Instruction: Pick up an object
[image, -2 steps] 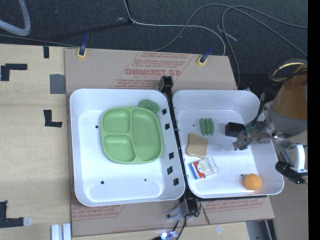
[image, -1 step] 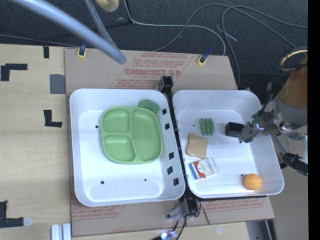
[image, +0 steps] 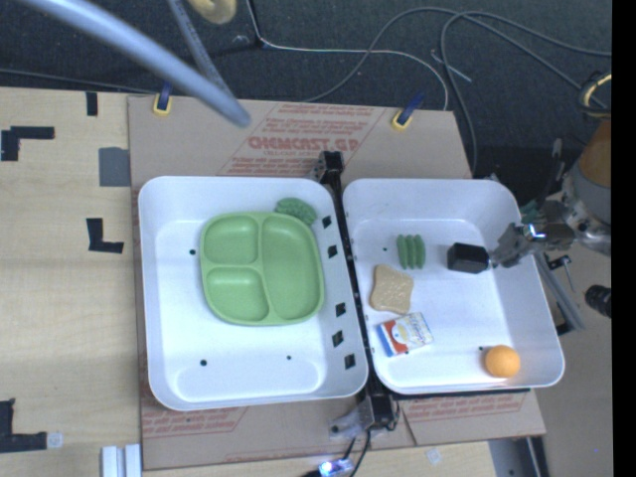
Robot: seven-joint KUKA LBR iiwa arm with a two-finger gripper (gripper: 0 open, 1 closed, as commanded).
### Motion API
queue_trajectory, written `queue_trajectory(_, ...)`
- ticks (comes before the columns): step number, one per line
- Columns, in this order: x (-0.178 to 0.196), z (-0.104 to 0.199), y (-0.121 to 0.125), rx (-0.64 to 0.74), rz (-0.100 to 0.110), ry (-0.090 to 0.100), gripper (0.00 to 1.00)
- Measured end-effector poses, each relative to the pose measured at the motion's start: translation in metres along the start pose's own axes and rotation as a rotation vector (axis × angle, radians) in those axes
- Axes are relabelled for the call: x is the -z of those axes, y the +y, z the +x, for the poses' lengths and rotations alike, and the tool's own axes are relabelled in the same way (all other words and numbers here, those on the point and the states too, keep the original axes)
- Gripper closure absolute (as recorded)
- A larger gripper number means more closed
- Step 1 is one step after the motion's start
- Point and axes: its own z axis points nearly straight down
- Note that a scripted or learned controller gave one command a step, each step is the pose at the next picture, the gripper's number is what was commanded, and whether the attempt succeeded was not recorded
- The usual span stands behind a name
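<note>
Gripper: gripper (image: 509,246) sits at the right bin's (image: 442,192) right wall; grip cannot be told; black block (image: 466,257) just beside it.
Right bin: one black block, green ridged piece (image: 410,250), bread slice (image: 392,289), small packet (image: 404,333), orange ball (image: 502,362).
Left bin (image: 164,296): one green divided plate (image: 262,268), one dark green piece (image: 295,208).
Writing: red print on cardboard (image: 298,132), illegible.

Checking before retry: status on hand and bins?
Hand over right bin's right edge, by black block. Nothing seen held. Orange ball, bread slice loose, unobstructed.
</note>
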Motion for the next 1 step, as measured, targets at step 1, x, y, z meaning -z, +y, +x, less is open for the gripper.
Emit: queue_trajectory(1,-0.0096,0.0511,-0.0040,0.001,0.006,0.002,1.00)
